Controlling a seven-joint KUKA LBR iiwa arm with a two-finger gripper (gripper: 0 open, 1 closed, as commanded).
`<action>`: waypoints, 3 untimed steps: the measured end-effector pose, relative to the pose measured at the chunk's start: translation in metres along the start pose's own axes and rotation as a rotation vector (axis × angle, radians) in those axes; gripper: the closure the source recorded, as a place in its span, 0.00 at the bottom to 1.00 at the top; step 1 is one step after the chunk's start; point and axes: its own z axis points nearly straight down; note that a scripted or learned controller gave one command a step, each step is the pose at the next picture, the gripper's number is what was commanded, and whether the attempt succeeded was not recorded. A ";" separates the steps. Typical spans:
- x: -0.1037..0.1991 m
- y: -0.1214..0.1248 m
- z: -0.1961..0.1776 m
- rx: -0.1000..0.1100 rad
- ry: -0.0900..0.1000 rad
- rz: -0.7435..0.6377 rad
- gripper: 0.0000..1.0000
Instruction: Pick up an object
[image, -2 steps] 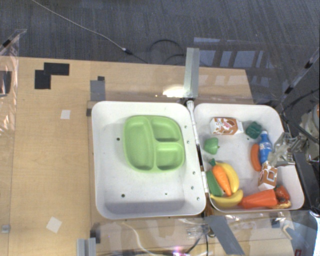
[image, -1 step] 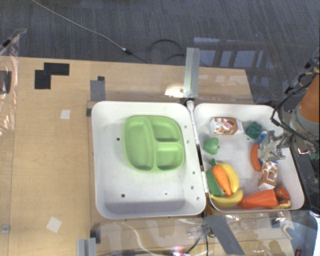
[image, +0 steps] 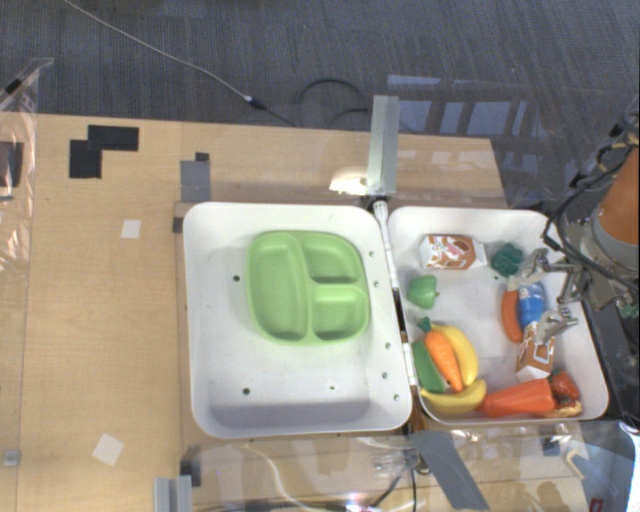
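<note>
Gripper: your gripper (image: 556, 292) looks spread, pinching nothing.
Nearest: blue bottle (image: 531, 299) just left of it.
Progress: nothing lifted yet.

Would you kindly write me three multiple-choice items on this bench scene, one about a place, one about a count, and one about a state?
1. Where does the green divided plate lie?
A. In the left bin
B. In the right bin
C. On the bare bench

2. How many compartments does that plate have?
A. Two
B. Three
C. Five

3. How does the plate sit?
A. Upside down
B. Propped on its edge against a wall
C. Flat, open side up

Answers:
1 A: the plate rests alone on the floor of the left bin, while the toy food, such as the bananas and carrot, fills the right bin.
2 B: one long section and two smaller ones show.
3 C: its hollows face the camera.
</note>
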 end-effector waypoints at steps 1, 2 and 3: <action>-0.005 0.004 0.076 0.003 -0.007 -0.019 0.00; 0.024 0.021 0.075 0.003 -0.007 0.116 0.00; 0.029 0.034 0.075 0.004 -0.007 0.278 0.00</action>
